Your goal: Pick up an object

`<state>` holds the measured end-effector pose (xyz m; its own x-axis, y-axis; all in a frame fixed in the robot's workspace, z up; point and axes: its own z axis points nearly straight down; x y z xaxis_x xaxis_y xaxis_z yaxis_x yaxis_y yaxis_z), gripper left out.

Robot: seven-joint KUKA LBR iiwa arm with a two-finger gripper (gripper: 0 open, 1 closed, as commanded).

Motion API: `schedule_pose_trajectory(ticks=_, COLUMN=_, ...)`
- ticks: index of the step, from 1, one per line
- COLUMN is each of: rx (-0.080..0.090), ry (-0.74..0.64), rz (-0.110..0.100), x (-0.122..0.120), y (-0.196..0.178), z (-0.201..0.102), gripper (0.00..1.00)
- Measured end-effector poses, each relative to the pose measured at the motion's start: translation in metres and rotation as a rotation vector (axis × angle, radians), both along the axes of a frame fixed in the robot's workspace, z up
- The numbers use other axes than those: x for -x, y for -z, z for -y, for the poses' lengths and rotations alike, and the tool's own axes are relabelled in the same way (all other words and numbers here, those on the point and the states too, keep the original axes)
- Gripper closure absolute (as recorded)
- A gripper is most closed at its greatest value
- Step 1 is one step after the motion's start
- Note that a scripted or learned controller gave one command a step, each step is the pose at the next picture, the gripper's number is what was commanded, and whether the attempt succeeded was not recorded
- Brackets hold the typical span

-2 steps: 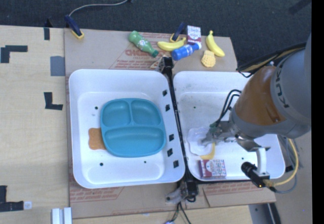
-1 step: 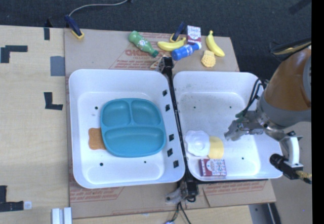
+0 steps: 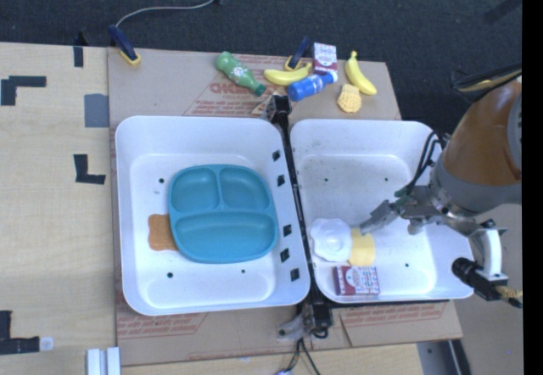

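The right bin (image 3: 407,140) holds three things near its front left: a white round piece (image 3: 330,239), a yellow block (image 3: 363,249) touching its right side, and a red-and-white box (image 3: 356,280) in front of them. My gripper (image 3: 376,218) reaches in from the right and hangs just above and behind the yellow block; I see nothing held in it. In the left bin (image 3: 136,144) a blue divided plate (image 3: 223,212) lies flat. An orange slab (image 3: 158,232) pokes out from under the plate's left edge.
Behind the bins, on the cardboard, lie a green bottle (image 3: 239,72), two bananas (image 3: 286,75) (image 3: 360,75), a blue bottle (image 3: 307,86), a small carton (image 3: 325,55) and a yellow piece (image 3: 348,97). A black clip (image 3: 279,106) joins the bins' far rims.
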<state>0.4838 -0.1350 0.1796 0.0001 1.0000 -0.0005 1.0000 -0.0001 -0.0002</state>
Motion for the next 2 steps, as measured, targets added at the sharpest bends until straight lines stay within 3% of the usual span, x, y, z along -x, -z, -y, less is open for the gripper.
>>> schedule_pose_trajectory(ticks=1, rx=-0.002, ry=-0.001, rz=-0.001, x=0.0005, y=0.0895, z=-0.034, gripper=0.0)
schedule_pose_trajectory(ticks=2, rx=-0.003, ry=0.0, rz=-0.002, x=0.0004, y=0.0799, z=-0.0343, gripper=1.0)
